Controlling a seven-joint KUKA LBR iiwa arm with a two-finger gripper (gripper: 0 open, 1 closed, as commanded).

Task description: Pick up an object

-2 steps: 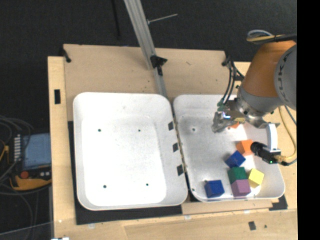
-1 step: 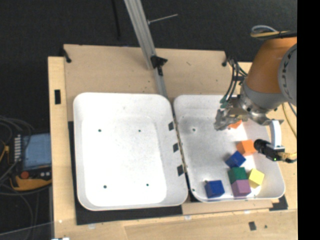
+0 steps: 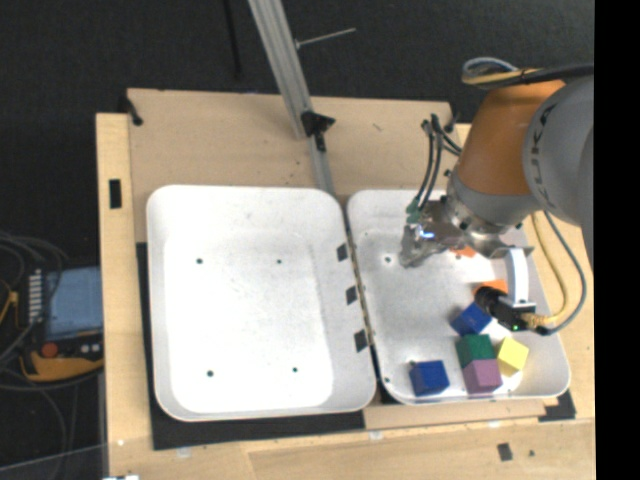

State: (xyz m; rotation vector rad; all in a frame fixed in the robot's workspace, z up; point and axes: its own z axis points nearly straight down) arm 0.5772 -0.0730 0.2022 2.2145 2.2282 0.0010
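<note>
The hand (image 3: 415, 248) hangs over the upper left part of the right bin (image 3: 395, 303), above bare white floor, and nothing is seen in its grip; whether it is released or clenched I cannot tell. The objects lie well apart from it in the bin's lower right corner: a blue block (image 3: 429, 377), a second blue block (image 3: 470, 319), a green block (image 3: 476, 349), a purple block (image 3: 483, 375) and a yellow block (image 3: 512, 354), huddled together. The left bin (image 3: 250, 298) sits just beside it on the desk (image 3: 200, 138)
</note>
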